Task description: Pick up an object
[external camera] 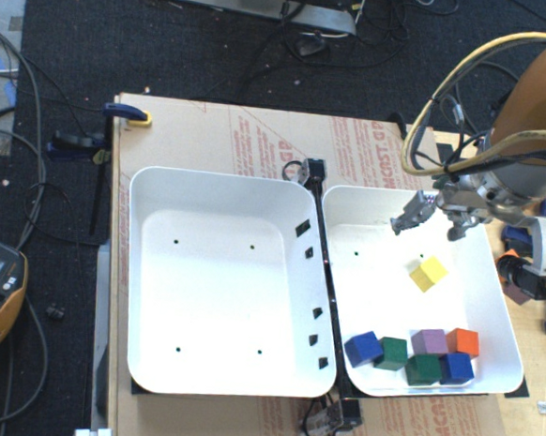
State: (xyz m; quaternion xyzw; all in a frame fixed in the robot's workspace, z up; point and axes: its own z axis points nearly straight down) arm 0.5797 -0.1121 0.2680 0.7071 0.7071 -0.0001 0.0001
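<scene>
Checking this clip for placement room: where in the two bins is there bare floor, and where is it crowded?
The left bin offers bare floor from wall to wall. In the right bin, free floor lies between the yellow block and the divider, below the gripper. Crowded: the near edge, where the blue, green, purple and orange blocks cluster.

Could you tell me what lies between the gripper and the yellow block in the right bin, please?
Nothing: in the camera view, just bare white bin floor separates the open gripper from the yellow block.
</scene>
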